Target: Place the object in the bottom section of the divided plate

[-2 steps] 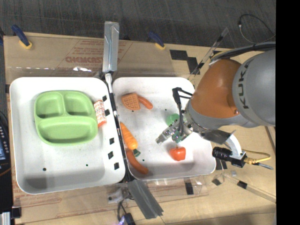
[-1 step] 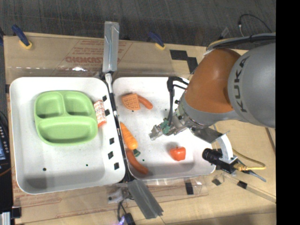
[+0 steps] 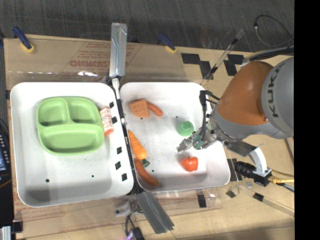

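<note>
The green three-section divided plate [image 3: 70,125] sits bare in the left white bin [image 3: 30,184], so nothing is placed. The gripper [image 3: 192,144] hovers over the right bin, above the red toy tomato [image 3: 189,163]; whether it is spread or pinching cannot be told, and the whole transfer seems left to do

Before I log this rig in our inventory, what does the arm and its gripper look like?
The arm is a bulky, rounded grey body bearing dark lettering, with a broad orange band above the wrist. A thin black cable runs down toward the small metallic gripper, which is greyish with a greenish part.
</note>
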`<state>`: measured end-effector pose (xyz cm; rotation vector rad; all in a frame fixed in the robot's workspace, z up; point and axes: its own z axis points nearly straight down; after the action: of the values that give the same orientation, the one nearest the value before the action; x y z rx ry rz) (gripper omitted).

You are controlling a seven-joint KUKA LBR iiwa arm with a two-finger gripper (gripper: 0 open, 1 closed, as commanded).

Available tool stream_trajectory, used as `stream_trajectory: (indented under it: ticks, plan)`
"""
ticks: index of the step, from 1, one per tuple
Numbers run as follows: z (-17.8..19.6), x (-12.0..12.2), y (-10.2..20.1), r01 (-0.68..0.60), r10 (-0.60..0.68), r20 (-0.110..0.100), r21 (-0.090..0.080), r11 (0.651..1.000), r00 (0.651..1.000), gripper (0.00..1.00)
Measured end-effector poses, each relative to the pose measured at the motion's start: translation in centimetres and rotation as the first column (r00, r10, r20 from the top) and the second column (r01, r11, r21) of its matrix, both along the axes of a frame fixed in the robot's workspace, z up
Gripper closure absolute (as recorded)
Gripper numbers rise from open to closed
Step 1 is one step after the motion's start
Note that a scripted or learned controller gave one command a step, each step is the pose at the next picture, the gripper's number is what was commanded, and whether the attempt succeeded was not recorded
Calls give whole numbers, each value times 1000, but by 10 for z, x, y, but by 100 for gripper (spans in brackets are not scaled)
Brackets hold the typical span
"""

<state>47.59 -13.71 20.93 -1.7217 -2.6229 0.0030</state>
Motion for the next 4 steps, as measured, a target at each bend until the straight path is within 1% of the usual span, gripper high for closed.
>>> stream_trajectory:
  ticks: [1, 2, 3, 4]
  plan:
    - [19, 1, 96, 106, -106, 3, 0, 994, 994, 100]
    - [19, 1, 95, 108, -108, 3, -1, 994, 994, 0]
    - [29, 115, 164, 55, -55, 1, -1, 998, 998, 0]
    - [38, 147, 37, 255, -255, 3, -3, 967, 967, 0]
